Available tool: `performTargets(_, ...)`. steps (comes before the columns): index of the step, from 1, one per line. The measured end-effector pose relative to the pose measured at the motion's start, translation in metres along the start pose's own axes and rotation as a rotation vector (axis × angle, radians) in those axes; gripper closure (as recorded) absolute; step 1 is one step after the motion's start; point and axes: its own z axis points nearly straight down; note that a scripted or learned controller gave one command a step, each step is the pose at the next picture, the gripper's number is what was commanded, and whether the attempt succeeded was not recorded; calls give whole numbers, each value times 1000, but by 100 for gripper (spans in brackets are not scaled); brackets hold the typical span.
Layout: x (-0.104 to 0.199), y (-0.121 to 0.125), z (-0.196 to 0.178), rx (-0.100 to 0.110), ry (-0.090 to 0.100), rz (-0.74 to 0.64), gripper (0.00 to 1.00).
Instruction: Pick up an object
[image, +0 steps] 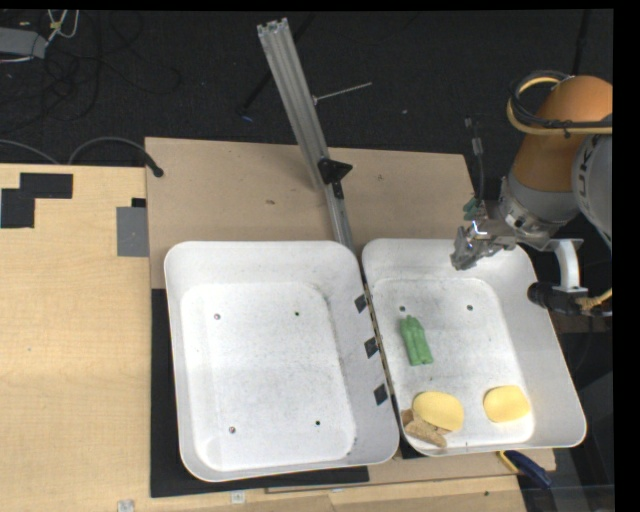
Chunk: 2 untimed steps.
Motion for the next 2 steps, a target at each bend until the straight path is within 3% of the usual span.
performTargets(2,3,5,-103,1,0,-1,100)
